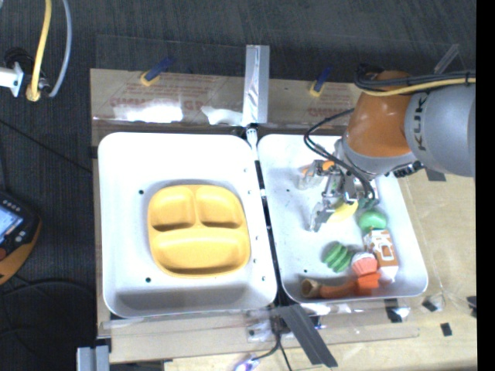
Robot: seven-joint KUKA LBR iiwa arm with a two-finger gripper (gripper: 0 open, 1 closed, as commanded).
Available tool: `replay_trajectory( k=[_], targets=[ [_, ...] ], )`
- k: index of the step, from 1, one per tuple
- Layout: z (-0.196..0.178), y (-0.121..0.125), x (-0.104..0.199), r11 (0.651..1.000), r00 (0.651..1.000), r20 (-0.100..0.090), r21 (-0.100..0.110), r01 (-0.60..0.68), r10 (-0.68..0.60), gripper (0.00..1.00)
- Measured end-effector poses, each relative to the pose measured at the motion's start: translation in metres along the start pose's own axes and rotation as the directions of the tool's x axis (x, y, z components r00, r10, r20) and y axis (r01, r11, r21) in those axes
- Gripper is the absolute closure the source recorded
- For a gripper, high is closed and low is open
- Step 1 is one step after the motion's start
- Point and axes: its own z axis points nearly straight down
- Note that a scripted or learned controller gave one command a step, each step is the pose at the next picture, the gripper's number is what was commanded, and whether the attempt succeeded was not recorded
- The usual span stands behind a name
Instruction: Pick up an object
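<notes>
I hang my two-finger pincer (331,207) low inside the right-hand shallow white plastic bin (288,207), and everything I place here I place against that bin. My fingers stand apart, one metal tip reaching toward the bin's middle floor, the other beside a small yellow banana-like piece (346,209) that lies just under my wrist; I judge that piece the likeliest thing to pick, but nothing sits between my fingers, so I count the grasp as not yet made. The step in hand looks like the final descent and closing: I would need to centre the yellow piece between my tips, close, then lift straight up. Along the bin's far-right side lie a round green toy (372,219), a ribbed green piece (336,256), an orange-and-white carton-like block (383,251) and, at its near edge, a brown-and-orange carrot-shaped toy (340,288), all crowded close, so a stray tip could nudge them. To the bin's left sits its twin white bin (124,207) with a yellow sectioned plastic tray (199,229). Both rest on a pale wooden bench (448,284) over dark carpet (155,6).
</notes>
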Motion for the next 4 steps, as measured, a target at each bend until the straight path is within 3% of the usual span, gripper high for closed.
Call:
replay_trajectory(
  k=[1,2,3,4],
  targets=[
    [-0.001,-0.005,0.046,0.984,0.984,0.005,-0.003,-0.179,0.179,0.00],
    [-0.004,-0.005,0.119,0.976,0.976,0.015,0.000,-0.219,0.219,0.00],
    [-0.001,-0.010,0.046,0.957,0.957,0.004,-0.002,-0.289,0.289,0.00],
    [0.002,0.007,-0.047,0.994,0.994,-0.008,0.002,-0.113,0.113,0.00]
  ],
)
